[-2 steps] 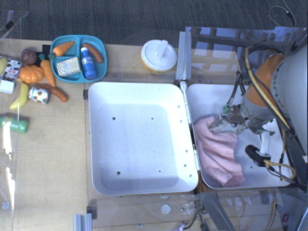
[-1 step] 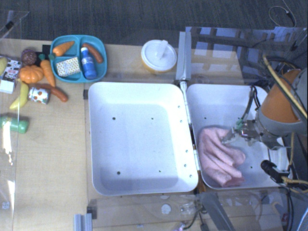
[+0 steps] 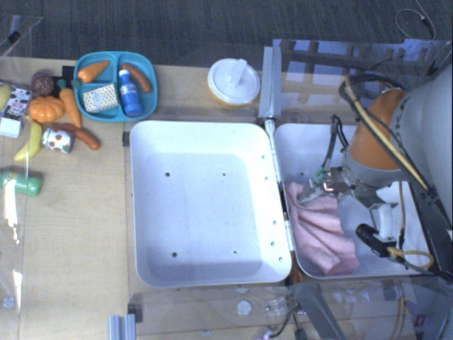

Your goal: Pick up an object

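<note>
A pink cloth [image 3: 322,234] lies crumpled in the right white bin [image 3: 311,142], along its left wall and down toward the front edge. My gripper [image 3: 316,189] is low in that bin, at the cloth's upper end and touching or nearly touching it. The grey arm with its orange band [image 3: 374,142] comes in from the right above the bin. The wrist and cables hide part of the bin's right side.
The left white bin [image 3: 205,200] sits beside it. Behind it stands a white lidded cup [image 3: 233,82]. At the back left is a teal divided plate [image 3: 145,68] of toy food. More toy food lies around a toy pumpkin [image 3: 45,109] on the bench.
</note>
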Available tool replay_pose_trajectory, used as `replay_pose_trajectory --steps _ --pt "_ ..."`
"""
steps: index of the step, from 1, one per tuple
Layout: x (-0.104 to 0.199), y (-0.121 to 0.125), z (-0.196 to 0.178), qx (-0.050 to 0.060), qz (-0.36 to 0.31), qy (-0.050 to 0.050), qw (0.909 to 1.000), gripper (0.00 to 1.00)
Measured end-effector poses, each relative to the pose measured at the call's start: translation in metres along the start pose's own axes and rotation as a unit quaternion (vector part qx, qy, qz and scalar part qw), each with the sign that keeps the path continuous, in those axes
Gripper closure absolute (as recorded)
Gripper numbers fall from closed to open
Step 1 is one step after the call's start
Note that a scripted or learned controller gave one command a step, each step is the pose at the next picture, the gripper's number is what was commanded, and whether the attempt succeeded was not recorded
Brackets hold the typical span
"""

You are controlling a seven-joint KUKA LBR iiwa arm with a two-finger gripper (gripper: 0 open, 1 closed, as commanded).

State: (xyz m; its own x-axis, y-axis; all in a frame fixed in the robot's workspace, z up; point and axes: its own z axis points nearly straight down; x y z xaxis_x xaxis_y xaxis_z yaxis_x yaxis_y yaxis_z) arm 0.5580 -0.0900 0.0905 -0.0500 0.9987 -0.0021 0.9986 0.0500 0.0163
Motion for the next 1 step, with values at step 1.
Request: replay_pose_trajectory --steps 1 --pt "0.0229 -0.0363 -0.0952 0.006 -0.097 0.002 0.9952 0.0"
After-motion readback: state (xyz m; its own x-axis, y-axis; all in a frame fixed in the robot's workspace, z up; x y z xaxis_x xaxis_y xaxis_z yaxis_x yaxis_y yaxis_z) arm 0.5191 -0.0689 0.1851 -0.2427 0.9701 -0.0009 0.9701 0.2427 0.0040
